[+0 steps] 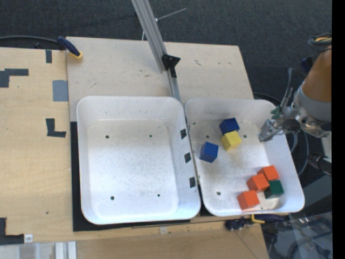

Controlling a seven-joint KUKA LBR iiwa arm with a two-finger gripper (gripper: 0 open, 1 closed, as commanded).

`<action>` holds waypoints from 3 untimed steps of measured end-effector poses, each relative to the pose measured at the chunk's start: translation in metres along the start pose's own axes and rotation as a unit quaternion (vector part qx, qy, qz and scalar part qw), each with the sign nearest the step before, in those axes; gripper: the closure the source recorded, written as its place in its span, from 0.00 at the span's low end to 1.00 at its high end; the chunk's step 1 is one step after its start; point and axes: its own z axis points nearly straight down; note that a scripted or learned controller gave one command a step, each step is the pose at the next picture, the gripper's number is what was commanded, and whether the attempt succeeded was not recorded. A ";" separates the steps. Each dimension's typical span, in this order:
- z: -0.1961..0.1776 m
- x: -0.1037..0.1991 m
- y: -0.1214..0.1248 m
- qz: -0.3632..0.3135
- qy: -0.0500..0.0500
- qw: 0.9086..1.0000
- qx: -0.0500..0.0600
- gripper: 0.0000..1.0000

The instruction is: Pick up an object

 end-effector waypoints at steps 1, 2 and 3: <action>-0.063 -0.004 0.003 0.000 0.000 1.000 0.000 1.00; -0.065 -0.004 0.003 0.001 0.000 1.000 0.003 1.00; -0.064 0.055 0.015 -0.002 0.001 1.000 0.003 1.00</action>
